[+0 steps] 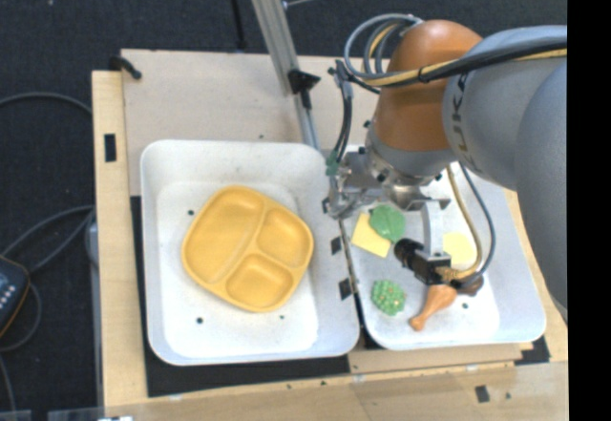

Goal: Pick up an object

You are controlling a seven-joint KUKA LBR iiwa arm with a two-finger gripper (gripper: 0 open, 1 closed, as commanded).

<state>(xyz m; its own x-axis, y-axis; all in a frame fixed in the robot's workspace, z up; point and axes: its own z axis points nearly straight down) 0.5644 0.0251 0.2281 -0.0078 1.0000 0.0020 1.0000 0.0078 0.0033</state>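
Yellow plastic sits in the left bin (162, 171) — a divided plate (248, 247) lying flat near its middle. Over the right bin (506, 306) the gripper (389, 198) hangs toward eleven o'clock; whether it is open or closed cannot be told. Just beneath it lies a green leaf (388, 221), touching a yellow wedge (370, 238) at its eight o'clock. A bumpy green ball (388, 296) rests at the bin's seven o'clock, an orange drumstick (431, 305) just beside it at three o'clock — a pale yellow piece (460, 245) lies at the drumstick's one o'clock.
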